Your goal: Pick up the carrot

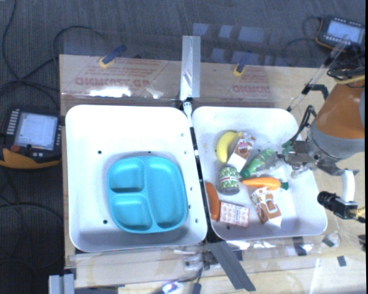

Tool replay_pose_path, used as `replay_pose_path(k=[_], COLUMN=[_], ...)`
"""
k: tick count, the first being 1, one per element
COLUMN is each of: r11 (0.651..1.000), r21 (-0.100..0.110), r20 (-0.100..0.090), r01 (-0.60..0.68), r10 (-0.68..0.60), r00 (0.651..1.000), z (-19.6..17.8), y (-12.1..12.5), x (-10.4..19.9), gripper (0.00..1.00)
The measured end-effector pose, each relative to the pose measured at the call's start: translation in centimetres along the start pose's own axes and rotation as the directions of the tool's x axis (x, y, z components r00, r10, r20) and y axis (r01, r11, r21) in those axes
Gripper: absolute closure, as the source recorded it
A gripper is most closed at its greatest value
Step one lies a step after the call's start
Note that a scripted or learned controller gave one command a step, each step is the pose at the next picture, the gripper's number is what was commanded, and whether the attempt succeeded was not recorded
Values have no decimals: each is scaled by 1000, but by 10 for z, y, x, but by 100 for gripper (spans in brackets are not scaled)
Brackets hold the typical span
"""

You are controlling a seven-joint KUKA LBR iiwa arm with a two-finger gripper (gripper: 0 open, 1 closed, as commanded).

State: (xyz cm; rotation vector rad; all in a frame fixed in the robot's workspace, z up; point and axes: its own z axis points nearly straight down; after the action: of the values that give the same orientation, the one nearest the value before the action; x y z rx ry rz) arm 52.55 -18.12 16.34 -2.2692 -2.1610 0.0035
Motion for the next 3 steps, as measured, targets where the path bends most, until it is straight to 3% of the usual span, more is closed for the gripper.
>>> replay_pose_path(k=[1, 2, 3], r11=[971, 970, 1000], r21=[-11, -14, -25], r20=[7, 4, -1], r01=[238, 244, -12], r10=[-238, -244, 12], r00=[971, 970, 1000], z=[76, 68, 73], y=[8, 10, -8], x=[19, 20, 8], gripper=[0, 100, 100])
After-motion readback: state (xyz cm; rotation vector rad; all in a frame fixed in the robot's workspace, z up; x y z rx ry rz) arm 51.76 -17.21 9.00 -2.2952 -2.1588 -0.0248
